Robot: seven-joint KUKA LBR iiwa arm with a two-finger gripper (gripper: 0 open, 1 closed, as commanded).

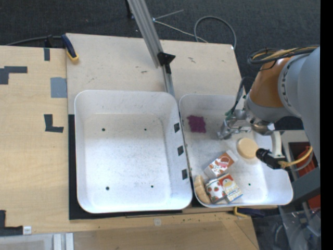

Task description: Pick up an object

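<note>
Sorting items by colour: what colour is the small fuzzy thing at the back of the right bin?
Purple, clearest in the camera view.

Even, fairly bright overhead light falls on the tabletop (pixel 130 61), and the two white bins (pixel 125 139) come out pale and nearly washed out, with only faint shadows along their inner walls. The frame is soft and slightly grainy throughout, so small items look smeared. The dark floor (pixel 234 9) at the top stays dim.
</note>
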